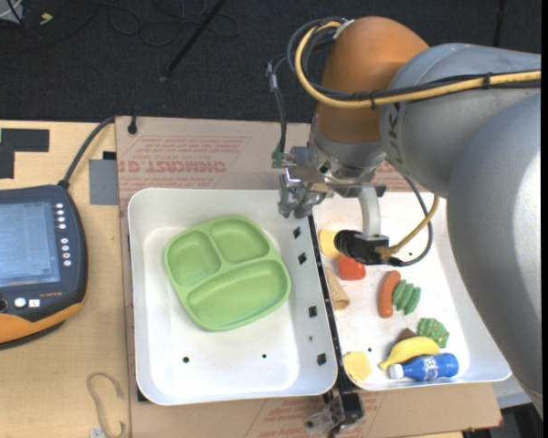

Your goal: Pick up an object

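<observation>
Gripper (pixel 297 199) over the bins' divider (pixel 312 281), centre frame; jaw state we cannot tell. We would centre on the red piece (pixel 351 267) before descending.

A tan bench (pixel 36 354) seen from above. A brown cardboard sheet (pixel 201 158) with red printing covers its middle. Two shallow white bins sit side by side on the cardboard, edges touching: the left bin (pixel 155 354) and the right bin (pixel 466 345). On the bare bench at far left rests a control tablet (pixel 23 254) with a lit screen and an orange lower rim. Above it are black stepped marks (pixel 14 149). A grey patch (pixel 102 181) lies beside the cardboard's left edge, near a thin black cable (pixel 82 153). A small metal clip (pixel 105 400) lies at the lower left
</observation>
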`<state>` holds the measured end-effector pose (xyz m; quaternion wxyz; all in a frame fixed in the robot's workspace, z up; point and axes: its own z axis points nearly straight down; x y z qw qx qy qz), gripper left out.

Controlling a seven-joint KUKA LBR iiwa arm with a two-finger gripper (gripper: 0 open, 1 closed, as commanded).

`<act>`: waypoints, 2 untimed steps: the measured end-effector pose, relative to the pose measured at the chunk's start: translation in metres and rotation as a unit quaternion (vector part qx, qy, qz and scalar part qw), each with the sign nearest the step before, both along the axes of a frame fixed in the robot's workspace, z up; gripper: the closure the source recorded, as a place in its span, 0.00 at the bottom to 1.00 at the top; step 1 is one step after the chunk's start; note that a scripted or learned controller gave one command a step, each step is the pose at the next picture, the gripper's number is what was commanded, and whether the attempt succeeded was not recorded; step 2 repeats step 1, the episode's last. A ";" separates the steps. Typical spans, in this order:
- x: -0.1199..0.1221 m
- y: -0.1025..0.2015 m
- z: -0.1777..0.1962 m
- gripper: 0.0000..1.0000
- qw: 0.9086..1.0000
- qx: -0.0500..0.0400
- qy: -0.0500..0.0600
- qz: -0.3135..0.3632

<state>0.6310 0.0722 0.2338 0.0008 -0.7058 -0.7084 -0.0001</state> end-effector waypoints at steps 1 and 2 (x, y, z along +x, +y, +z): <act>0.007 0.017 0.001 1.00 1.000 0.000 0.000 -0.001; 0.007 0.017 0.001 1.00 1.000 0.000 0.000 -0.001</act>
